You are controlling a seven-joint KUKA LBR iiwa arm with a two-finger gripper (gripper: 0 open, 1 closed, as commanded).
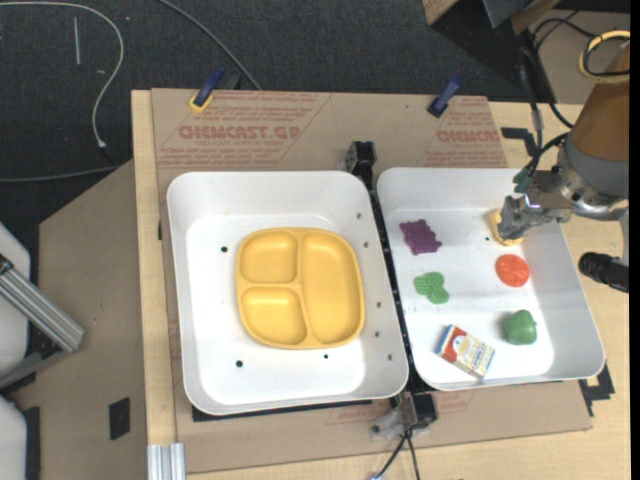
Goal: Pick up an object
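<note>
Table, cardboard-topped, carrying two shallow white bins side by side. Left bin: one yellow divided plate, three compartments, lying flat near the middle. Right bin: purple toy and green leafy toy on the side nearest the left bin; small printed carton near the front edge, lying slantwise; green pepper toy and red tomato toy toward the arm's side; small yellow piece near the far rim. Gripper: low over the far part of the right bin, directly above and apparently touching or just beside the yellow piece, which shows partly beneath it. That piece is judged the likeliest target; the tomato toy lies just nearer the front, the next closest. Jaws: whether open or closed cannot be told from this slant, and no object is visibly held between them.
</note>
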